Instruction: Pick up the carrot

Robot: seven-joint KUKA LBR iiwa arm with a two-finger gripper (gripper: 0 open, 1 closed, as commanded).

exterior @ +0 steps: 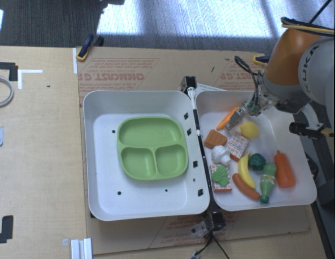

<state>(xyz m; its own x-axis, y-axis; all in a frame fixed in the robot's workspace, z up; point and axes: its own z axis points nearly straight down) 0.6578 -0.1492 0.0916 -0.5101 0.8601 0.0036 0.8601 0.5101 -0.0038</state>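
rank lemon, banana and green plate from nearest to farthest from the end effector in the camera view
From the end effector:
1. Lemon, just below it in the right bin.
2. Banana, lower in the same bin.
3. Green plate, off in the left bin.

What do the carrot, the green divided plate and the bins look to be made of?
Carrot: likely moulded toy plastic, evenly orange and smooth. Green divided plate: probably matte plastic, one flat colour with soft rounded rims. Left bin and right bin: seemingly thin white formed plastic, faintly glossy.
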